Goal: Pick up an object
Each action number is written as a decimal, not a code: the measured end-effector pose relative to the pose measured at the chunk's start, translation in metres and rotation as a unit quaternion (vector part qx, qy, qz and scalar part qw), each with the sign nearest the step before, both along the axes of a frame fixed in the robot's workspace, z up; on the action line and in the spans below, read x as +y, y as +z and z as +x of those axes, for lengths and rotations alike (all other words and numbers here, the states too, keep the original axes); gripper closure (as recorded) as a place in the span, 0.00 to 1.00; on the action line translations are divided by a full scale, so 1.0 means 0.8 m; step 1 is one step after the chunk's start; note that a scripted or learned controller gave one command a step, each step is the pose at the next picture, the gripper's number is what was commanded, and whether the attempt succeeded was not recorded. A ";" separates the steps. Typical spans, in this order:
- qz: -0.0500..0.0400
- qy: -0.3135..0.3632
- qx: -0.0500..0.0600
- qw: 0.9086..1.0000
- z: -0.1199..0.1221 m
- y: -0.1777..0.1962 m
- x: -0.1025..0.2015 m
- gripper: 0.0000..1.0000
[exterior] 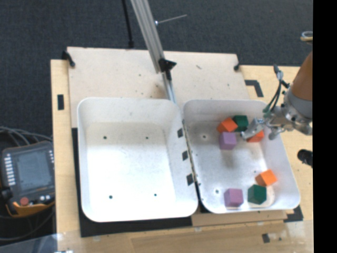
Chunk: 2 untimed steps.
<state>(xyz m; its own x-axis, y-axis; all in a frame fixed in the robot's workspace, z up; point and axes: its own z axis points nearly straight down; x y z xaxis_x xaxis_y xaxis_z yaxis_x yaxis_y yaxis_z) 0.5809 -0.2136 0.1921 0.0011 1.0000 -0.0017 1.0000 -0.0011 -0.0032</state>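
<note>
White bins: two — left bin (89, 120), well away from the gripper (256, 130); right bin (210, 115), under it.

Orange blocks: three — one (228, 125) just left of the gripper, one (256, 137) at its fingertips, one (267, 177) well below it.

Green blocks: two — one (240, 122) just left of the gripper, one (257, 194) far below.

Purple blocks: two — one (227, 140) lower left of the gripper, one (233, 197) far below.

Total blocks: seven.

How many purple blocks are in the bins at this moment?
2, both in the right bin: one purple block in the upper cluster by the gripper, another purple block near the front edge. More could hide under the gripper.
</note>
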 end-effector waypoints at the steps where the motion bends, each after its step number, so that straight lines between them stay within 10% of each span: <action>1: 0.001 0.000 0.001 1.000 -0.004 -0.079 0.001 0.00; 2: -0.001 -0.001 -0.003 1.000 -0.003 -0.119 0.000 0.00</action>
